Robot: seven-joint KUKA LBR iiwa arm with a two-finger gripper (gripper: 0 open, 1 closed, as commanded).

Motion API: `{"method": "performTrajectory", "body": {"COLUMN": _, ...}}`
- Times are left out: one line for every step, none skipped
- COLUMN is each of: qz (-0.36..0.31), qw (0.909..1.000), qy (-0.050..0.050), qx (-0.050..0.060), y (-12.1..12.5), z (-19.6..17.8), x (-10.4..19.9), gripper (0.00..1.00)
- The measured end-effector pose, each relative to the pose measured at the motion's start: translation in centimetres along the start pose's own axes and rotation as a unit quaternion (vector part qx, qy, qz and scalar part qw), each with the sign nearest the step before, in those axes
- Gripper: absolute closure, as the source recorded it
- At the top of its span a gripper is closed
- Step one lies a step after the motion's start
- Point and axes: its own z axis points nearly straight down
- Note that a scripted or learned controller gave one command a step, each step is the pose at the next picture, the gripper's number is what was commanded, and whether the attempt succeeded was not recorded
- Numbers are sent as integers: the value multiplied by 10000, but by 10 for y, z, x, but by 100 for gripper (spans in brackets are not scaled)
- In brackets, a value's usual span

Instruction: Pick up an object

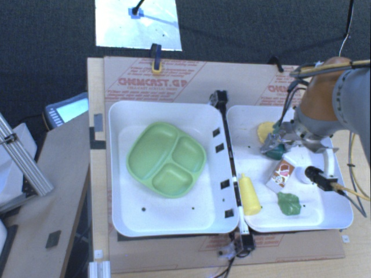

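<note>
arm reaching into the right bin [330,216] from three o'clock.
the gripper [277,143] is low beside a yellow object [265,132] and a teal object [275,152] at the bin's ten o'clock; i cannot tell its grip. a small carton [282,174] is central, a yellow bottle [250,194] at eight o'clock, a green toy [288,204] at six. a green divided plate [166,158] fills the left bin [124,216].

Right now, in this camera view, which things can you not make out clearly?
- Gripper: its fingers blur into a teal object, so grip and finger state are unreadable.
- Yellow object: partly covered by the gripper; its shape is unclear.
- Small carton: its print is too small to read.
- Arm: cut off by the right edge.
</note>
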Motion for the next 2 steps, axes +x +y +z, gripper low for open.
{"method": "performTrajectory", "body": {"qz": -6, "qw": 10000, "qy": 0, "qx": -8, "y": -3, "z": -63, "x": 2, "gripper": 100}}
{"method": "performTrajectory", "body": {"qz": -16, "qw": 10000, "qy": 0, "qx": -11, "y": -2, "z": -108, "x": 7, "gripper": 100}}
